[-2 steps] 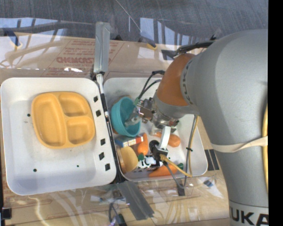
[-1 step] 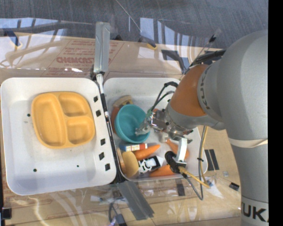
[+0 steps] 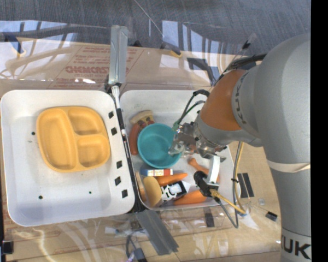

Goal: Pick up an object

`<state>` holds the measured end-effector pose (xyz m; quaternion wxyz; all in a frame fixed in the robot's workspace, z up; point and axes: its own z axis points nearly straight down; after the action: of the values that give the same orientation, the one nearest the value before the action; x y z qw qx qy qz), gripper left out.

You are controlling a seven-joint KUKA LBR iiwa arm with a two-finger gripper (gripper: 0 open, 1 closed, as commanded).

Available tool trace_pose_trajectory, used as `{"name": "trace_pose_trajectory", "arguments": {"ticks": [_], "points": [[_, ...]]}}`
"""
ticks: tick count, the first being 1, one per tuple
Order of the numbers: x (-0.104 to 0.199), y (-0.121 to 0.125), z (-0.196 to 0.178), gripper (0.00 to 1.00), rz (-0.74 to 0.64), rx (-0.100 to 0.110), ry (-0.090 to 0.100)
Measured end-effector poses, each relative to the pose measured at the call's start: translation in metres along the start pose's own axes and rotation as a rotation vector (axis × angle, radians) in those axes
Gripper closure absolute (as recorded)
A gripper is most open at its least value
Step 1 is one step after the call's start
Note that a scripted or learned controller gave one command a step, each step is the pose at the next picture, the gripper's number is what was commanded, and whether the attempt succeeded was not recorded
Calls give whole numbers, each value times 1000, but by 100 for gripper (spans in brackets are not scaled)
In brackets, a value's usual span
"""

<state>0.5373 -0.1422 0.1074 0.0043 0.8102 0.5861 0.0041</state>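
- Teal bowl [image 3: 156, 144]: lies in the right bin [image 3: 153, 98], near its left wall; judged light, rigid, smooth plastic. Grasp across the thin rim.
- Gripper [image 3: 179, 144]: at the bowl's right rim; its closure cannot be determined.
- Yellow tray [image 3: 72, 137]: left bin [image 3: 22, 162].

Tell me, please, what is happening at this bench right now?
The grey arm reaches from the right into the right bin, its pincer down at the rim of a teal bowl. Carrots and other small items lie crowded around the bowl. The left bin holds a yellow divided tray. Nothing is visibly lifted yet.
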Motion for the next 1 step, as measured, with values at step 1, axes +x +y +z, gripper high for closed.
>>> {"name": "trace_pose_trajectory", "arguments": {"ticks": [1], "points": [[31,-41,-48,100,185,11,-3]]}}
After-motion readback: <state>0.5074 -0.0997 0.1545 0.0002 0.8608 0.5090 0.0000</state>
